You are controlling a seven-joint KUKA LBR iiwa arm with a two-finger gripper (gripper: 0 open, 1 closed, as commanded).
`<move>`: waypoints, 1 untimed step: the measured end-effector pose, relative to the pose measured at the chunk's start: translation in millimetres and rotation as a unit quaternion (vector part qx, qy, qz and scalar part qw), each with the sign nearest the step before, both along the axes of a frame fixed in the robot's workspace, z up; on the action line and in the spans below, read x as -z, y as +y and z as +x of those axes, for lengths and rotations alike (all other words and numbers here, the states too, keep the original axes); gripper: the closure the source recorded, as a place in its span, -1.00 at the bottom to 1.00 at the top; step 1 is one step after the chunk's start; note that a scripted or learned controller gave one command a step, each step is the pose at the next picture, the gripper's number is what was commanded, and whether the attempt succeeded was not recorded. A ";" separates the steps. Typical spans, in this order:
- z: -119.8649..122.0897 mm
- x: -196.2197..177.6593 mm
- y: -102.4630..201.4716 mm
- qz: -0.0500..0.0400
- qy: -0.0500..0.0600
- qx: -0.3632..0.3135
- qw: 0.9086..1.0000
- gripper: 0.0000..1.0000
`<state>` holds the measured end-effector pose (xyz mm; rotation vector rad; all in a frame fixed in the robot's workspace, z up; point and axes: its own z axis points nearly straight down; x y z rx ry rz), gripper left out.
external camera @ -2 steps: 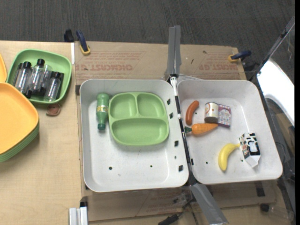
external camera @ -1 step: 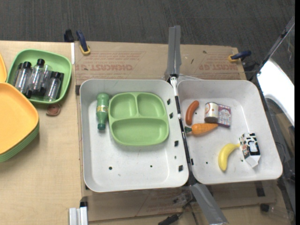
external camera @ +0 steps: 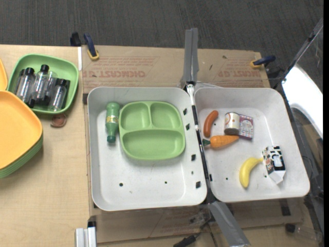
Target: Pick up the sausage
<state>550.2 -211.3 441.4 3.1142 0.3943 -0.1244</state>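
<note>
The sausage is a reddish-orange toy link lying almost upright against the left wall of the right bin. Just below it an orange carrot points left with its green tip near the bin wall. A small can and a pink box sit right of the sausage, a short gap between them.
A yellow banana and a small milk carton lie in the right bin's lower part. The left bin bears a green divided plate and a green bottle. Left of the bins are a green tray of vials and stacked orange plates.
</note>
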 end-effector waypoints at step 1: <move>1.3 -5.8 0.6 0.000 0.004 -0.002 1.000 1.00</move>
